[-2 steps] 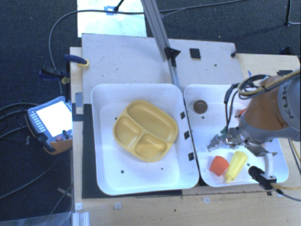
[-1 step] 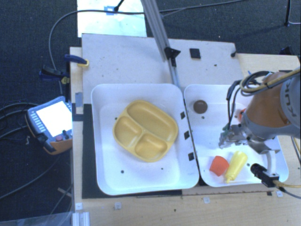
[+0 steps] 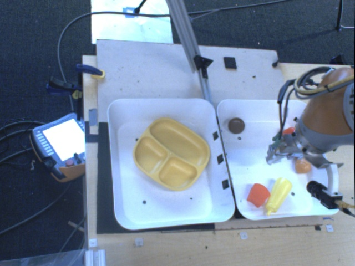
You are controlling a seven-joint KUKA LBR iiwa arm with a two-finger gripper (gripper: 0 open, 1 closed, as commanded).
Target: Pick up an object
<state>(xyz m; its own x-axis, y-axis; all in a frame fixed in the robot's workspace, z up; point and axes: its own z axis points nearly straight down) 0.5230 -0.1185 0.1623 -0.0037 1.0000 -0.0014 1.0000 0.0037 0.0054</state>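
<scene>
My arm (image 3: 327,112): grey and orange, it reaches over the right bin (image 3: 249,112).
My end effector (image 3: 277,151): it is low inside the right bin, to the right of the brown ball (image 3: 236,126). I cannot tell if it is grasping anything or let go.
Brown ball: near the top wall of the right bin, well apart from my end effector.
Red cup (image 3: 258,194): near the bottom wall of the right bin, below my end effector.
Yellow bottle (image 3: 278,195): lying tilted, just beside the red cup on its right.
Orange thing (image 3: 302,165): small, right of my end effector, partly hidden by my arm.
Yellow plate (image 3: 171,153): in the middle of the left bin (image 3: 125,204), with three parts.
Bench (image 3: 155,65): it carries both bins.
</scene>
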